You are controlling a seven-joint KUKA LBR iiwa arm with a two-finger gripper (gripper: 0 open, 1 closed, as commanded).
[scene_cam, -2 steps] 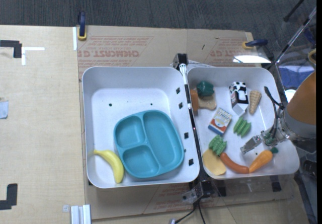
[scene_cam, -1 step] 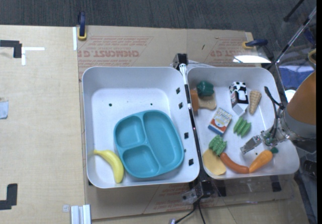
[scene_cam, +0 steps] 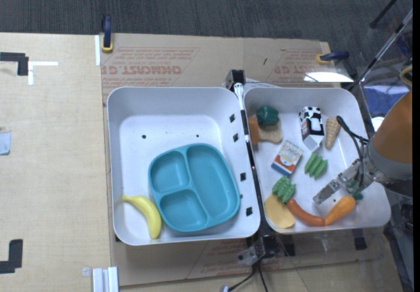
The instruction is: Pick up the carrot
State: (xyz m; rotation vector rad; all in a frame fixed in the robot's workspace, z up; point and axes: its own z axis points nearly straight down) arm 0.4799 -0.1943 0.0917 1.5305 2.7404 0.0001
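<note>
Carrot [scene_cam: 340, 208] near front right corner of right bin [scene_cam: 367, 222], touching red sausage [scene_cam: 306, 212] | gripper [scene_cam: 346, 186] just behind carrot, jaws apart, clamped on nothing | green beans [scene_cam: 315, 165] behind carrot | blue tray [scene_cam: 193, 187] far left of carrot, in left bin [scene_cam: 131, 104]

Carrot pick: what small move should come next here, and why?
Probably lower the pincer slightly onto the carrot. It sits just above and left of the carrot's thick end, in the right bin's near corner, and nothing is visibly gripped yet.
</note>
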